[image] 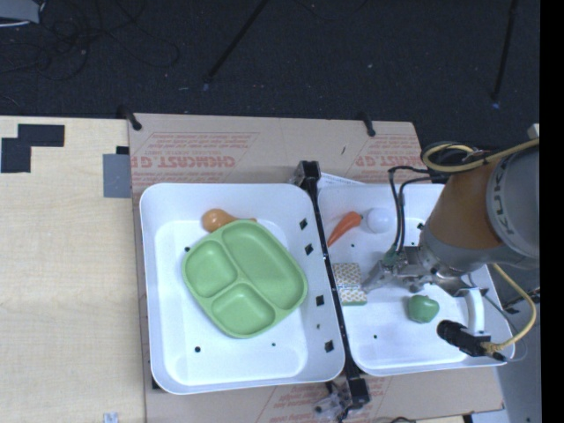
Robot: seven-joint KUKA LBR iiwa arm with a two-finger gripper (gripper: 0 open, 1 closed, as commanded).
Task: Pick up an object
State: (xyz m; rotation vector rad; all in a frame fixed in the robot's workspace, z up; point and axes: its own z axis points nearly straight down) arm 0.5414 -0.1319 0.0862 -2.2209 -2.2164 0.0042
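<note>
Here, tool (385,274) low in right bin (388,359), finger state unclear, green pepper (422,307) nearby

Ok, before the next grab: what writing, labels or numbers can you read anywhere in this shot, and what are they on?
Cardboard sheet under the bins: red print above the left bin, upside down, too blurred to read.
Same cardboard, above the right bin: a second red print, only partly in view, unreadable.
Cardboard's front edge, below the bins: faint red print, unreadable.
Green tray, bins and small items: no writing that I can make out.
</note>
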